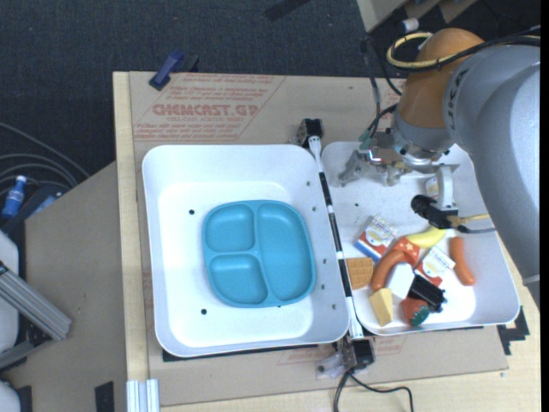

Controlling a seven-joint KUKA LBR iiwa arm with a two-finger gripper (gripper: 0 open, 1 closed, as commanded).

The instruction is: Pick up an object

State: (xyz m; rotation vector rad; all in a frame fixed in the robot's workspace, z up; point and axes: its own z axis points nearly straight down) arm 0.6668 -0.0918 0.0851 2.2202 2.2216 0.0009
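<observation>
My gripper (371,165) hangs low over the far end of the right bin (489,312), under the orange band of the arm. No object shows in its grasp. Toy foods are piled at the near end of that bin: a small white, red and blue packet (374,233), an orange carrot (390,262), a yellow banana (429,237), an orange sausage (463,261), a brown cracker (360,271), a cheese wedge (380,305) and a black and red piece (425,293). The pile lies toward the camera from the gripper, apart from it.
The left bin (167,230) holds a blue divided plate (257,252) in its middle. A black divider strip (330,213) runs between the two bins. The arm's grey body (506,144) covers the right bin's far right side. A blue clip (165,69) lies on the bench's far left corner.
</observation>
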